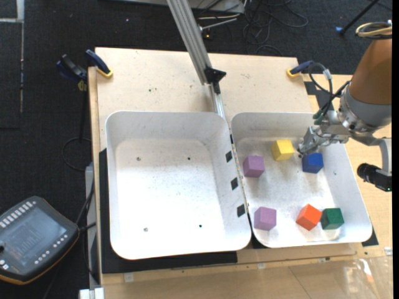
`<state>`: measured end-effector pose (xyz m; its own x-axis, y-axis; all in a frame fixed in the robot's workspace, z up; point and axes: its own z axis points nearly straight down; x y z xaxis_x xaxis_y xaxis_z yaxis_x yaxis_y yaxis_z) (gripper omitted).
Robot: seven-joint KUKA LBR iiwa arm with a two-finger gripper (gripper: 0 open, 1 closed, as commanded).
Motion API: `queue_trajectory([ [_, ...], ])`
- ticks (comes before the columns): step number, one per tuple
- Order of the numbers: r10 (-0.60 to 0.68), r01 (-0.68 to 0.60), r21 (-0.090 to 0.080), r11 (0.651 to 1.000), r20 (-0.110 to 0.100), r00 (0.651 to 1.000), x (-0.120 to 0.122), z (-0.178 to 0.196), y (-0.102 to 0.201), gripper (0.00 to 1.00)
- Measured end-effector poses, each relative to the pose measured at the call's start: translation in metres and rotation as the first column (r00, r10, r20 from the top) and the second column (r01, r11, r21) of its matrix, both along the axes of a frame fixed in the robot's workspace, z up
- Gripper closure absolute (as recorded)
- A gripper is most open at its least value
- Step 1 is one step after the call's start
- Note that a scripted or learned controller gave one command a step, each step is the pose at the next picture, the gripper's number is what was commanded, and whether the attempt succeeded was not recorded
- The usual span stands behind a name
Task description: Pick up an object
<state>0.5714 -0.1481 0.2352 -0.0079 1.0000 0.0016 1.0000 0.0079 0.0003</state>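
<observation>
Gripper low in right bin, touching blue cube.
I can't tell its opening or any hold; cube sits on bin floor, just right of yellow cube.

Left bin: floor open from wall to wall, free passage throughout.

Right bin: six blocks obstruct the floor. Yellow block and blue block lie near each other toward the back, with the gripper low over the narrow gap between them, crowding both. One purple block lies near the dividing wall; a second purple block lies near the front corner by that wall. Orange block and green block lie just beside each other at the front rim, leaving little room between.

Open floor remains in the bin's middle, between the back group and the front row.

A slanted metal rail crosses above the board behind the bins.
</observation>
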Motion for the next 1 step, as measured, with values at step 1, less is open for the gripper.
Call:
queue_trajectory([
  [1, 0.001, -0.001, 0.000, 1.000, 0.002, 1.000, 0.0167, 0.0044, 0.0619, 1.00],
])
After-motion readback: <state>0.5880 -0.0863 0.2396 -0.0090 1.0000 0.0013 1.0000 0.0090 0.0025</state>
